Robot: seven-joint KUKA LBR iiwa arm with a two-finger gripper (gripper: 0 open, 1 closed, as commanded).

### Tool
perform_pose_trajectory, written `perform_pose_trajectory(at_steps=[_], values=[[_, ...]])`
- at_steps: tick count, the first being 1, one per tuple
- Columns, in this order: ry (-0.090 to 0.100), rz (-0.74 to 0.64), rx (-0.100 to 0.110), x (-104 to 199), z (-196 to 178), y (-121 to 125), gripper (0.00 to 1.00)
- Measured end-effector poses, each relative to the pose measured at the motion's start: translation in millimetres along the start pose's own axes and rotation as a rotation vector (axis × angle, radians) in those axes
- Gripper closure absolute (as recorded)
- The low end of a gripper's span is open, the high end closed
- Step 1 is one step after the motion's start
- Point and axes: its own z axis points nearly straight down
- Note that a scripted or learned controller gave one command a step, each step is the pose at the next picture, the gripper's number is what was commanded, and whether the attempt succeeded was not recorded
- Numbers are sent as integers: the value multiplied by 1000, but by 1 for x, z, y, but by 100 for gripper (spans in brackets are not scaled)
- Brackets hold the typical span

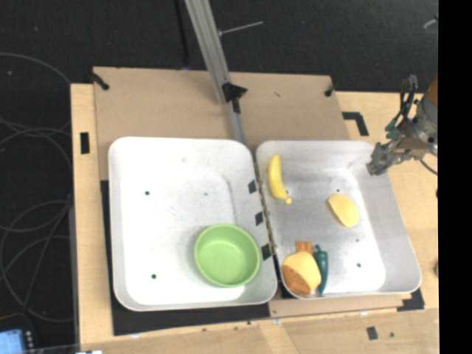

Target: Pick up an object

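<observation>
Gripper [377, 159] sits at the right edge of frame, over the upper-right rim of the right bin [383, 268] — can't tell its grasp state, nothing visibly in it. Right bin holds a banana [276, 178] at upper left by the divider, a yellow lemon-like piece [344, 210] mid-bin, closest to the gripper with bare bin floor between, and an orange-yellow toy with a carrot [304, 270] at lower left. Left bin [147, 168] — green bowl [227, 254] at lower right. Grey pole [210, 50] runs from top centre down to the bins' gap.
</observation>
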Motion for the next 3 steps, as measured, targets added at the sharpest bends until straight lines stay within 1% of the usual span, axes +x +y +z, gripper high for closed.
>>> perform_pose_trajectory(at_steps=[1,2,3], values=[[0,-1,3,51,11,-6,100],[2,-3,2,109,4,-18,100],[0,-1,4,160,16,-31,100]])
